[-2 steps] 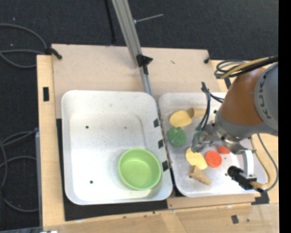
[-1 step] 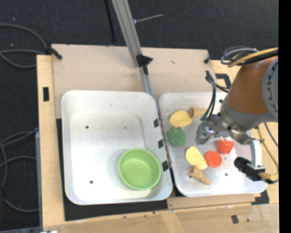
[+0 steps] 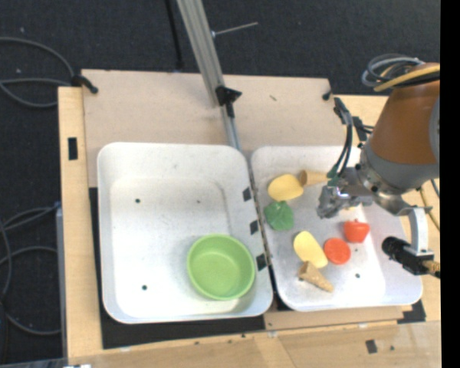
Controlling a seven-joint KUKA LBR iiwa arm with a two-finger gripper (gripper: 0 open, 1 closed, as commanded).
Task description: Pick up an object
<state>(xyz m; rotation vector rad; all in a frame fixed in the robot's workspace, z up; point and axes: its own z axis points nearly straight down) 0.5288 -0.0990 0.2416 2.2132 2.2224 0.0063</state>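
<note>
Surface: tan bench [image 3: 161, 106] on a dark floor [image 3: 77, 14]. Loose cables [image 3: 15, 60] are seen on the floor at the left. 2 shallow white bins are set side by side on the bench, their inner rims touching. An aluminium post [image 3: 202, 44] slants in from the top edge and ends near the gap between the bins.

Left bin [image 3: 138, 175]: 1 green bowl [image 3: 221, 265], upright, near the front right corner.

Right bin [image 3: 368, 286]: 6 small toy pieces are noted.
- yellow toy fruit [image 3: 284, 188] with a tan stub, near the back left
- green toy [image 3: 279, 217] just in front of it
- yellow piece [image 3: 308, 245] with a tan cone [image 3: 317, 278] just beside its front end
- round red piece [image 3: 337, 251] just right of the yellow piece
- second red piece [image 3: 356, 231], near the round one

Arm [image 3: 406, 129]: grey with an orange band, cut off by the right side of the view. The claw [image 3: 333, 203] is seen over the right bin, between the yellow toy fruit and the second red piece. No piece is seen in its grip.

Hard to make out: whether the claw is spread or pressed together cannot be told, as it is blurred and seen from above. The far right rim of the right bin is covered by the arm. The toy pieces are too small for their exact kind to be told.
</note>
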